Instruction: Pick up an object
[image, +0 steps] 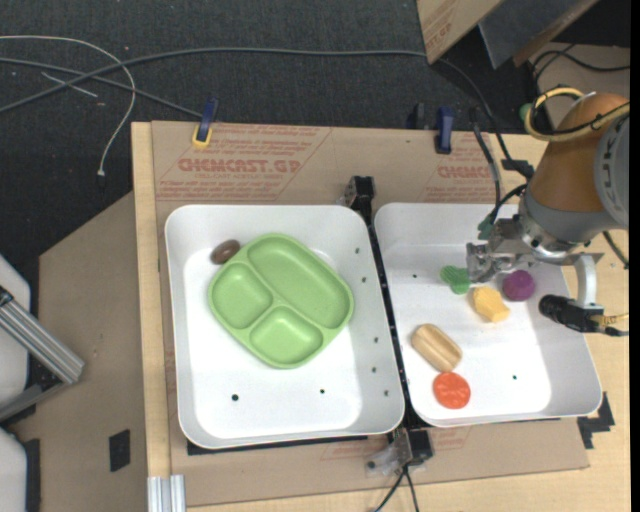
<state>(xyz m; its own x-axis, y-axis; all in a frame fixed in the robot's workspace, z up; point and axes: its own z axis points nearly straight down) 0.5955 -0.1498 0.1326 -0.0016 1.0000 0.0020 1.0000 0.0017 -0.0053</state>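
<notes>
jaws (487, 262) over right bin (560, 395)

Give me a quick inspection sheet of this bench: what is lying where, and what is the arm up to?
Surface: cardboard-covered bench bearing a left bin and a right bin, side by side.
Job's things: in the right bin, a green piece, yellow piece, purple piece, tan bread-like roll and red round piece.
Clutter: green divided plate in the left bin, with a small brown object at its upper left.
Grippers: gripper low over the right bin, beside the green piece; whether it holds anything cannot be told.
Cables: white cables on the dark floor; black cables running to the arm.
Surroundings: two blue clamps on the bench's far edge; cardboard box beyond.
</notes>
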